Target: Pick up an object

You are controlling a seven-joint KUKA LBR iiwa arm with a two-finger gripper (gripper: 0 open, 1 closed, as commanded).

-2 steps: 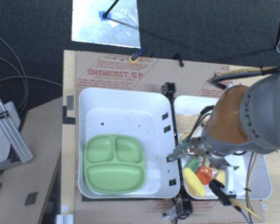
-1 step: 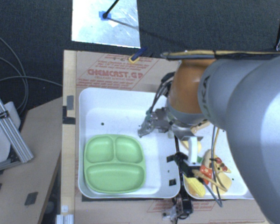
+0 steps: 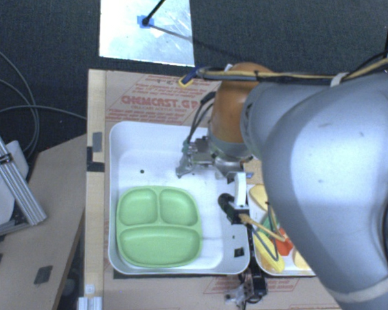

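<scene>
My gripper [image 3: 188, 162] hung over the far end of the left white bin [image 3: 133, 138], and I could not tell how it was set, since the wrist and the orange band [image 3: 227, 114] above it hid that part. The nearest thing to pick was a green divided plate [image 3: 158, 227], lying flat in the near half of that bin, below and slightly left of my gripper, apart from it. Its long side ran across the bin, so I judged a reach toward the near rim was needed.
</scene>
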